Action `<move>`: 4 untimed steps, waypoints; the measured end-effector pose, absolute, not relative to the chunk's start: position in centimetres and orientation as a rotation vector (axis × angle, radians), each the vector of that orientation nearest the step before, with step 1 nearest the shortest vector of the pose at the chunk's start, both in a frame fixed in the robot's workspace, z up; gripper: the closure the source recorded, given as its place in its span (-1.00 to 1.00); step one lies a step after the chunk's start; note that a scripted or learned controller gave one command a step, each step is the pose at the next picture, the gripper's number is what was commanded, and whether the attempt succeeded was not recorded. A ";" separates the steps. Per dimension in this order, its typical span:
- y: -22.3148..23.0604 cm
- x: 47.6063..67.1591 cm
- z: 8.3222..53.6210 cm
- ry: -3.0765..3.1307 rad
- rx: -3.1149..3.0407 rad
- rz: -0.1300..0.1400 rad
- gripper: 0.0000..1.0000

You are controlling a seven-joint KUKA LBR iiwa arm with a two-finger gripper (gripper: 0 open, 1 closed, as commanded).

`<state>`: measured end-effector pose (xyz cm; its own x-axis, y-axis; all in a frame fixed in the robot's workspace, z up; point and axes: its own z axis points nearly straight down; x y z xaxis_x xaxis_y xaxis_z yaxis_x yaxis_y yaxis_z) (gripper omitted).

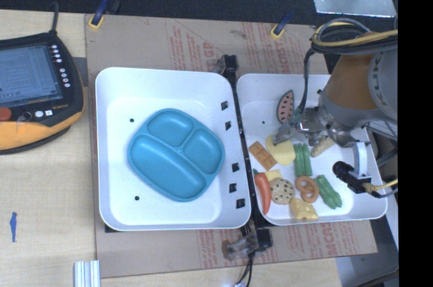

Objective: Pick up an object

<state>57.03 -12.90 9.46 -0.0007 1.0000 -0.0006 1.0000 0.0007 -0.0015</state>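
My gripper (300, 143) is low in the right bin (252, 96), under the grey wrist with its orange band. Its two fingers are spread apart, so it is open. One tip lies by a pale yellow piece (283, 153), the other to the right of a green pickle (302, 162). The top of the pickle sits just below the gap between the fingers, and nothing is gripped. A watermelon slice (285, 106) lies just up and left of the gripper.
Toy foods fill the front of the right bin: a brown waffle (262, 156), a carrot (263, 192), a cookie (282, 191), a pretzel (306, 188), a green pod (329, 191) and cheese (304, 210). The left bin (115, 96) holds a blue divided plate (176, 153). A teach pendant (34, 86) lies far left.
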 end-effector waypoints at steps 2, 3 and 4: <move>-12.4 65.8 9.3 -2.230 -2.216 -0.001 -1.00; -12.3 65.7 10.4 -2.234 -2.208 0.005 1.00; -6.3 62.3 19.9 -2.233 -2.212 -0.007 1.00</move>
